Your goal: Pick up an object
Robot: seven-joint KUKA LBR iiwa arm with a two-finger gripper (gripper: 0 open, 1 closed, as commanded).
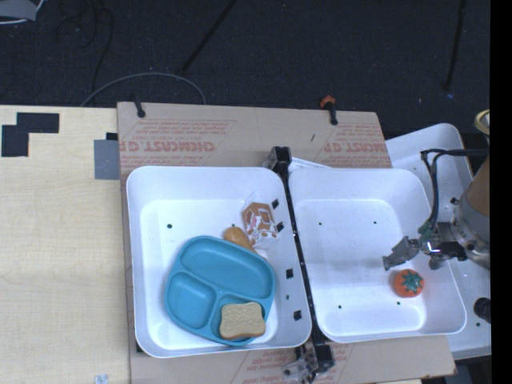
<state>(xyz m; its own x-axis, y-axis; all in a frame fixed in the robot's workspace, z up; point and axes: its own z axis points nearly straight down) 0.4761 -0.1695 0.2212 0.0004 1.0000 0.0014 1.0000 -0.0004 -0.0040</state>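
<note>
A small red-orange tomato-like toy (408,283) with a green top lies in the right bin (352,314), near its right wall. My gripper (418,256) hangs just above and slightly behind it, reaching in from the right. Its fingers (398,257) stand apart and nothing is between them. In the left bin (148,214) a blue divided plate (210,282) carries a slice of toast (242,320). Behind the plate are a small brown bun-like item (236,235) and a clear-wrapped snack (258,218).
The two bins meet at a black-clipped divider (294,254) running front to back. Cardboard (240,138) lies under both bins. A dark cable (434,182) loops over the right bin's far right corner. The wooden bench top (56,246) extends to the left.
</note>
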